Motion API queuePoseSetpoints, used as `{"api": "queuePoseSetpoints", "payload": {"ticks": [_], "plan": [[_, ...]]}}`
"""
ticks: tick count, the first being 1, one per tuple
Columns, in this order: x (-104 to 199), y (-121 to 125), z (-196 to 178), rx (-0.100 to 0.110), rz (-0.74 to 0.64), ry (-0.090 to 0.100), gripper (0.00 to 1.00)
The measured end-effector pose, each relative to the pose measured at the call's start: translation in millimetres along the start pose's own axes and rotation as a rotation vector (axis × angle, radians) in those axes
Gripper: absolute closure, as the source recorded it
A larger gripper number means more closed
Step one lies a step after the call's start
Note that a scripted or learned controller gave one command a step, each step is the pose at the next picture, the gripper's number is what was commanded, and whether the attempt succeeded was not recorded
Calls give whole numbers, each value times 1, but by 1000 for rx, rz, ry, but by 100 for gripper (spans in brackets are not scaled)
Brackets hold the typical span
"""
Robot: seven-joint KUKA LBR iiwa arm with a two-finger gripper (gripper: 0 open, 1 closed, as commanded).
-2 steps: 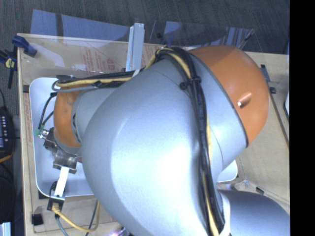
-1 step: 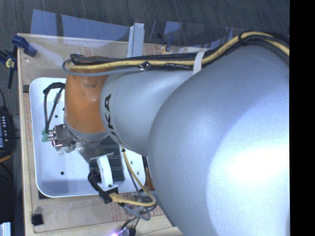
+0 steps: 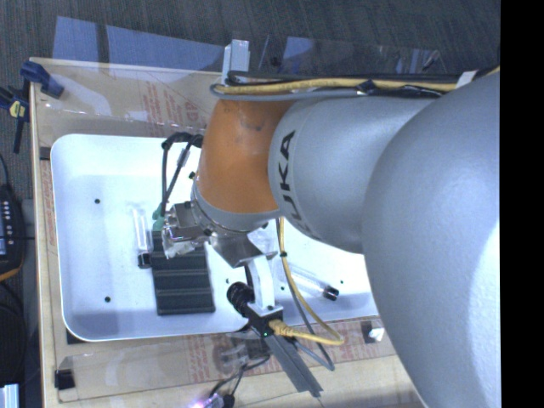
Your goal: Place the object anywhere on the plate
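My gripper (image 3: 182, 284) appears as a black ribbed block low over the floor of the left white bin (image 3: 85, 185), near its front wall. The grey arm with its orange band (image 3: 242, 164) covers most of the bins behind it. A small clear tube-like object (image 3: 138, 228) lies on the bin floor just left of the gripper's upper end, apart from it. A second clear, pen-like object with a dark tip (image 3: 320, 290) lies to the right, under the arm. Whatever lies beneath the gripper is hidden.
Black and yellow cables (image 3: 297, 313) hang from the wrist over the bin's front wall. A clear panel with red print (image 3: 127, 96) borders the bin at the back. Blue clamps (image 3: 38, 79) sit at the bench's left corner.
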State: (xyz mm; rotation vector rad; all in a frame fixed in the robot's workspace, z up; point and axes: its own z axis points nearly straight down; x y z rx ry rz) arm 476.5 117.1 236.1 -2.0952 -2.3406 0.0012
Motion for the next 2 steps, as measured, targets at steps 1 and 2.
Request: {"api": "queuePoseSetpoints", "payload": {"ticks": [1,2], "plan": [[89,17,106,7,-78,-1,100],[30,4,27,1,-117,0,100]]}}
